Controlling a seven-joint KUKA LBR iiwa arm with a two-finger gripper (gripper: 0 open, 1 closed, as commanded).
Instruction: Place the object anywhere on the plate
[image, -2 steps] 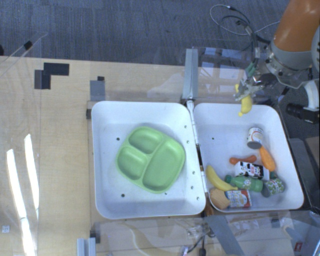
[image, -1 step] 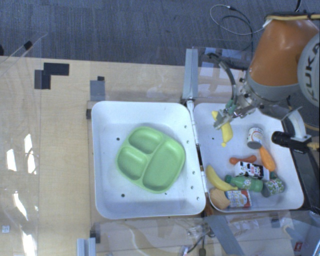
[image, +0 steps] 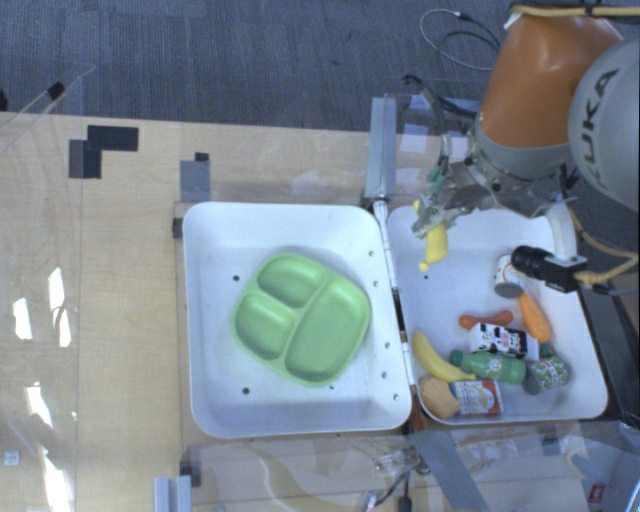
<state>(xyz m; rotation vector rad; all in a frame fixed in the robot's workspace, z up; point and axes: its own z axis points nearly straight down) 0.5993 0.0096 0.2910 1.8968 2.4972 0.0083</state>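
A small yellow object (image: 434, 246) is seen pinched between the closed fingers of the gripper (image: 432, 215), lifted above the far left corner of the right bin (image: 590, 385); the green divided plate (image: 302, 318) is set left of that bin, well apart from the object.

Banana (image: 438, 357), green bottle (image: 492, 366), carrot (image: 534, 318), milk carton (image: 505, 341) clustered in right bin (image: 590, 385)
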